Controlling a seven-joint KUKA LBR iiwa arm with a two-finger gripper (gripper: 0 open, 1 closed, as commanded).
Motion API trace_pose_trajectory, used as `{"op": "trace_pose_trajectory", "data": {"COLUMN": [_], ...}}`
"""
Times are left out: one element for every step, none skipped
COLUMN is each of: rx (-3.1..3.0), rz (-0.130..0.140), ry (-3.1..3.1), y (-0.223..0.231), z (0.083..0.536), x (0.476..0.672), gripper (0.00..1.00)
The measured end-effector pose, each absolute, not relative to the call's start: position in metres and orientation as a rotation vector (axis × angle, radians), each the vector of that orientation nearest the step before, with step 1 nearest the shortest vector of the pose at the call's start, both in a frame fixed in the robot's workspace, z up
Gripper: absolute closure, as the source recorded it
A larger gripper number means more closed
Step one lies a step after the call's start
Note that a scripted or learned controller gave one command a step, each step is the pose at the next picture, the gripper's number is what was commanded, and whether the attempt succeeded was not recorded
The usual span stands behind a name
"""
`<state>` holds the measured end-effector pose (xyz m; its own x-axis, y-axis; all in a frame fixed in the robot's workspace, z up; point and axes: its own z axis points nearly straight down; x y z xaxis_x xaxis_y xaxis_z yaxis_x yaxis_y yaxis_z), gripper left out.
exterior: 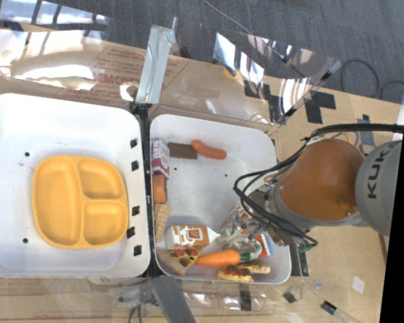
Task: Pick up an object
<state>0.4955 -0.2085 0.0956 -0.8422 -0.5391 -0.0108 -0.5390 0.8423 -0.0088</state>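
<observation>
Now your gripper (243, 229) sits low in the right bin (253, 138).
You cannot tell its finger state; a carrot (219, 257) lies just below it.

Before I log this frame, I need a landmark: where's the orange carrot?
The carrot lies near the right bin's front edge, between the small carton and the gripper.

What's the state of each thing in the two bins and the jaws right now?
Yellow divided tray: flat in the left bin, compartments bare.
Hot dog: lying loose near the right bin's far wall.
Carrot: on its side, among the toys at the near wall.
Small carton: tipped over, beside the carrot.
Gripper: low over the right bin's near corner; grip hidden.
</observation>
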Motion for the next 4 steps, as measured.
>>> {"op": "trace_pose_trajectory", "data": {"rx": [-0.774,-0.755,-0.993,-0.956], "rz": [0.003,-0.003,0.003,-0.014], "ry": [3.040,3.045,2.981,2.967], "y": [-0.131,-0.168,-0.116,-0.067], "z": [0.093,0.104,0.092,0.259], "x": [0.518,0.571,0.533,0.551], "gripper": [1.00,1.00,1.00,1.00]}}
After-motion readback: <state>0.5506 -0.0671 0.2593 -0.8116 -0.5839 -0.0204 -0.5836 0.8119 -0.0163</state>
